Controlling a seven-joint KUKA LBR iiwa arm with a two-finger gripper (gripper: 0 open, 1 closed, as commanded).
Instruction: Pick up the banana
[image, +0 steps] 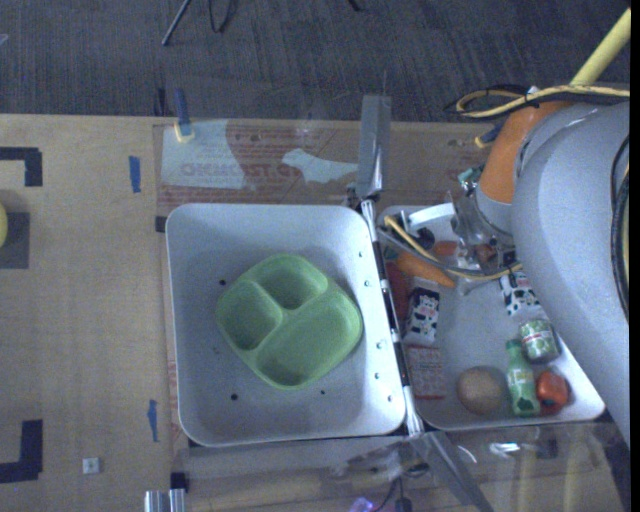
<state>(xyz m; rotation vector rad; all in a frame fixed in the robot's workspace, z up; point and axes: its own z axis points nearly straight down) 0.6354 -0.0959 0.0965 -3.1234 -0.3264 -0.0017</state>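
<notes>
Robot lab bench.
I see blue tape marks (134, 173) upper left, black fiducial corners (24, 165), loose cables (500, 102) upper right.

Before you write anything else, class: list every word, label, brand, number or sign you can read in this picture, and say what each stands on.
None can be read.
Printed sheet on the bench above the left bin: reddish lettering, too blurred to read.
Cow-patterned carton in the right bin: print too small to read.
Flat packet below it: reddish print, blurred.
Small green bottle: label unreadable.
Small can: label unreadable.
</notes>
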